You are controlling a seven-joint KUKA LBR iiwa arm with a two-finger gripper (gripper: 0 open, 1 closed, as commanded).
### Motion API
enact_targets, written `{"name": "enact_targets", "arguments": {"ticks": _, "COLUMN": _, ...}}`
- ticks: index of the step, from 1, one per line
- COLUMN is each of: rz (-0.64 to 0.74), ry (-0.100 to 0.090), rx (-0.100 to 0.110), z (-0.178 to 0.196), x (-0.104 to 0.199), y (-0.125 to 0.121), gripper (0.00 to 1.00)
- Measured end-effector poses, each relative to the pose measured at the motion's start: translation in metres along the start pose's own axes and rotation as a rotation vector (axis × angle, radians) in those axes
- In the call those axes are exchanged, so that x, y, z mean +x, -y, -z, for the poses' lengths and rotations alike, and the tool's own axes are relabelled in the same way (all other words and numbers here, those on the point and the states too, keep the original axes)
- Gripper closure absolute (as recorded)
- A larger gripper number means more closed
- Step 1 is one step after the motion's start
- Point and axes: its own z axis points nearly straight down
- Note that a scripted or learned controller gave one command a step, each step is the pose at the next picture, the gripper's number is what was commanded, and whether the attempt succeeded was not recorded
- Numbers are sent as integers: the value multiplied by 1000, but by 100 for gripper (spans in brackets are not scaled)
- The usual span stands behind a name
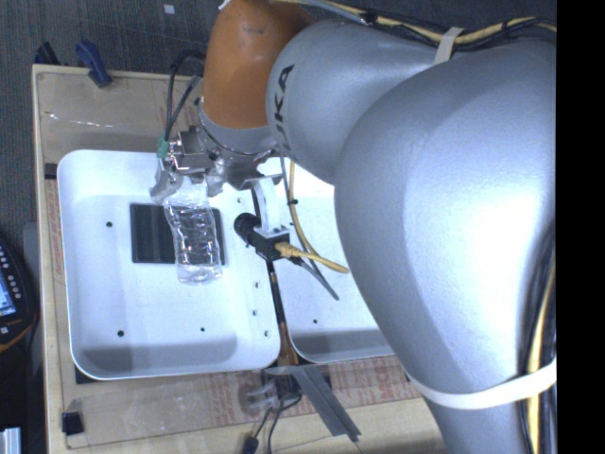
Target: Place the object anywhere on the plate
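- My jaws hang over the upper middle of the left bin, right at the neck end of the bottle. I cannot tell whether they are open, closed or gripping it.
- The clear, ribbed plastic bottle (pixel 196 242) lies on its side on the bin floor, its neck pointing up toward me and its base toward the near wall.
- I judge it light and probably empty. Its walls look thin and would dent under a squeeze, and it is smooth and round enough to slip or roll.
- The neck looks like the stiffest place to take hold, or else across the ribbed body with a gentle close.
- The flat, dark grey square plate (pixel 149 233) lies just left of the bottle. Their edges meet or slightly overlap, and I cannot tell which.
- The way to the plate is short and leftward, with nothing standing between.
- The shallow white left bin (pixel 142 324) has bare floor in front and to the left, and its raised walls are well apart from the plate.
- The ridge shared with the white right bin (pixel 321 340) is close on my right.
- The pale wooden tabletop (pixel 57 112) surrounds both bins.
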Motion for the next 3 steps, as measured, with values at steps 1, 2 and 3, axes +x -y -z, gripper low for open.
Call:
{"name": "enact_targets", "arguments": {"ticks": 1, "rz": 5, "ry": 0, "rx": 4, "z": 9, "x": 1, "y": 0, "gripper": 100}}
{"name": "enact_targets", "arguments": {"ticks": 2, "rz": 62, "ry": -1, "rx": -4, "z": 27, "x": 4, "y": -19, "gripper": 100}}
{"name": "enact_targets", "arguments": {"ticks": 3, "rz": 285, "ry": -1, "rx": -7, "z": 56, "x": 51, "y": -50, "gripper": 100}}
